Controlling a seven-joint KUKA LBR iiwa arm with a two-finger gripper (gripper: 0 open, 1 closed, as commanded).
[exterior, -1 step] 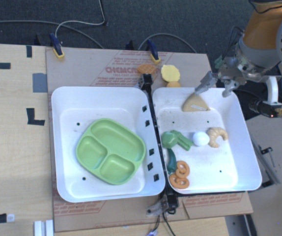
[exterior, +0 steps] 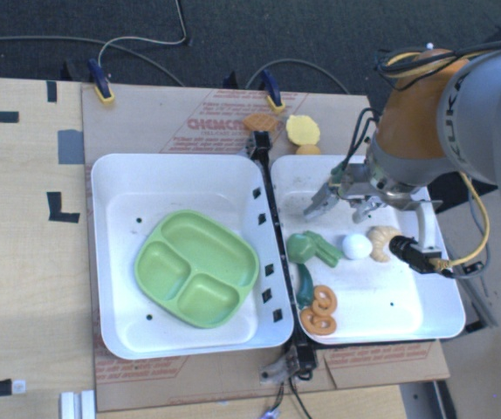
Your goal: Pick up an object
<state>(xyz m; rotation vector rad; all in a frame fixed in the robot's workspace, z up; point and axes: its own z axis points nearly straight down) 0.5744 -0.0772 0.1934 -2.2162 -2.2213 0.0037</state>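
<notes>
Pincer above right bin (near divider).

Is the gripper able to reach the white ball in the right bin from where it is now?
Probably yes. The gripper hangs over the right bin, and the white ball lies uncovered just below it in the view, with the green toy beside it, which may crowd one finger.
</notes>
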